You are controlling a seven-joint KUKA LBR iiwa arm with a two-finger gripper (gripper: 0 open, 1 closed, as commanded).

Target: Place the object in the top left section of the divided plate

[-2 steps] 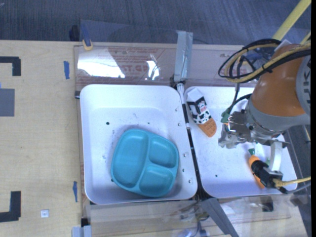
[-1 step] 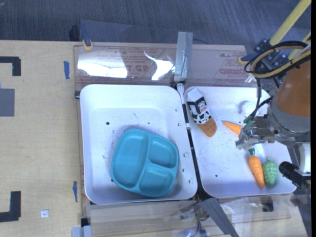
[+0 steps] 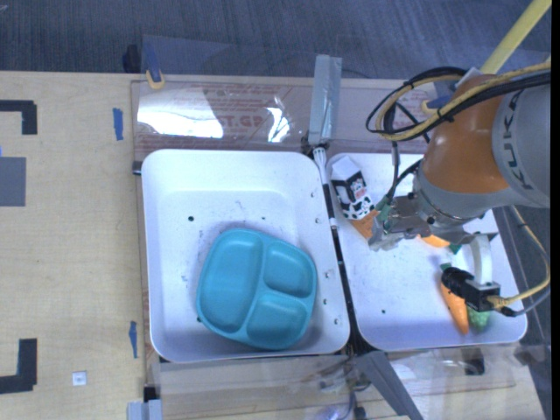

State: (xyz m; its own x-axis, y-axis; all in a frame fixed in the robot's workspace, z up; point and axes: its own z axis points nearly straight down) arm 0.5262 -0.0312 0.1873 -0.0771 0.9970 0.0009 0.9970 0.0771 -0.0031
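I count two white bins: the left bin (image 3: 166,234) carries one blue divided plate (image 3: 256,297), the right bin (image 3: 394,309) one cow toy (image 3: 352,195) and one carrot (image 3: 456,309). The carrot's long axis runs near-vertical, green end toward the front. The gripper (image 3: 388,231) hovers beside the cow; I cannot tell its state.
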